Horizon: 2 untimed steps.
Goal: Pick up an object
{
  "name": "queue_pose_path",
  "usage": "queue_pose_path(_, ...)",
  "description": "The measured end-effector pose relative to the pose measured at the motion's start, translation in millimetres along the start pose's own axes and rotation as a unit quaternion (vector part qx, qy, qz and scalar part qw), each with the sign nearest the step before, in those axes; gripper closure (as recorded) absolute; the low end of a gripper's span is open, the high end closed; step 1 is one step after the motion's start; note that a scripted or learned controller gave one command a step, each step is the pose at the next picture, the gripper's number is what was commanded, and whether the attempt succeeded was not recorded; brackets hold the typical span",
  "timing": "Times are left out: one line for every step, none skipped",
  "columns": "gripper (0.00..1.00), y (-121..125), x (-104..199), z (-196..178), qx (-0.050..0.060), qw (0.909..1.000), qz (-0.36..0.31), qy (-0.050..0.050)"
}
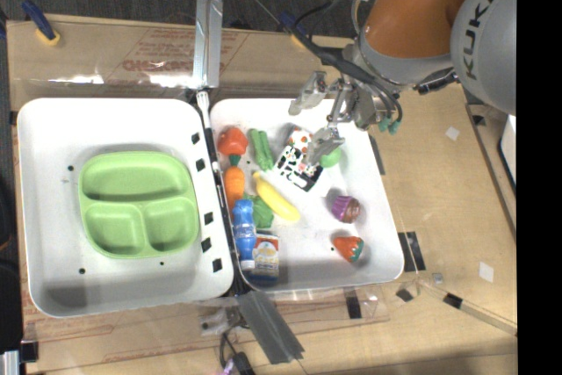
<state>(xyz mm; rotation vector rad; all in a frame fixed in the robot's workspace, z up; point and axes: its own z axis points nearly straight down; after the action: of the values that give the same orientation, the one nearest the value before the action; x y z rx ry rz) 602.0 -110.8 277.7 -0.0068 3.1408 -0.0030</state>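
Note:
My gripper (321, 124) hangs over the back of the right bin (373, 272), below the arm's orange band. Just under and in front of it lies a black-and-white patterned carton (299, 162), with a green round piece (333, 156) beside it. Nothing shows lifted in the gripper. Further toys lie in the same bin: a yellow banana (276, 198), a red tomato (232, 141), a green pod (261, 149), an orange carrot (234, 182), a blue bottle (244, 229), a purple piece (344, 207) and a red strawberry (349, 248).
The left bin (44, 277) holds a green divided plate (138, 205). A small labelled can (266, 254) sits at the right bin's front left corner. A metal bar (207, 39) stands behind the ridge between the bins.

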Motion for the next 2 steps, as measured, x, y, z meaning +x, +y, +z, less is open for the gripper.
queue_pose_path(0.00,-4,-27,175,-0.001,0.9996,0.028,-0.001)
queue_pose_path(0.00,17,21,186,-0.001,0.9939,-0.110,0.001)
